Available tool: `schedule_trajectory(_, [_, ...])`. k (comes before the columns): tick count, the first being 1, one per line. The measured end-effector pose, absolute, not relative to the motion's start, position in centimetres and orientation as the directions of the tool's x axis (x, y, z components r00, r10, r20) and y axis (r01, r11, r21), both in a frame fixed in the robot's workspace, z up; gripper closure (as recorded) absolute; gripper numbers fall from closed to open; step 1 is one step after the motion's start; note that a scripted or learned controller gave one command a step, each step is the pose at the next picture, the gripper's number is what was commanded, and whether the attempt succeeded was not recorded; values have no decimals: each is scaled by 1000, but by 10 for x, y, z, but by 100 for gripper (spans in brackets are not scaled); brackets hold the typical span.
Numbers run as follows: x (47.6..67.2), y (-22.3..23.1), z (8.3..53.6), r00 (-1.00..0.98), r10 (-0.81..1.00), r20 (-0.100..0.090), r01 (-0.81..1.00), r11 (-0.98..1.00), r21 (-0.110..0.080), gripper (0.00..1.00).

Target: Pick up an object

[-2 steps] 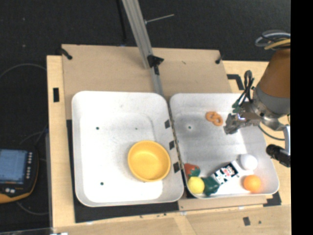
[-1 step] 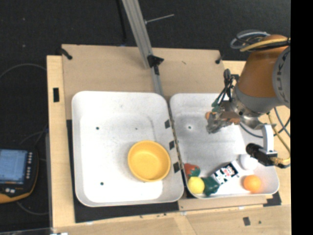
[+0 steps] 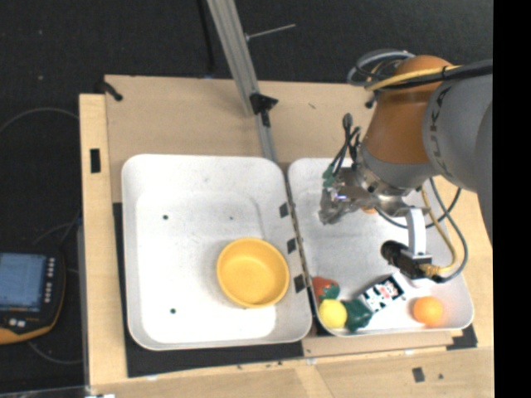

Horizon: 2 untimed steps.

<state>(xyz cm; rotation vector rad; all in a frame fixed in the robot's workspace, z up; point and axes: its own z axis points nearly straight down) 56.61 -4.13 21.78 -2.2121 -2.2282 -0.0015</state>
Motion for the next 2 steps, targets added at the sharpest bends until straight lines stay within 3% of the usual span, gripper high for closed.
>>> schedule_trajectory(1, [559,7,223,-6,1000,3,1000,6,-1,100])
schedule_trajectory(2, [569,69,234,-9,1000,2,1000,9,2,100])
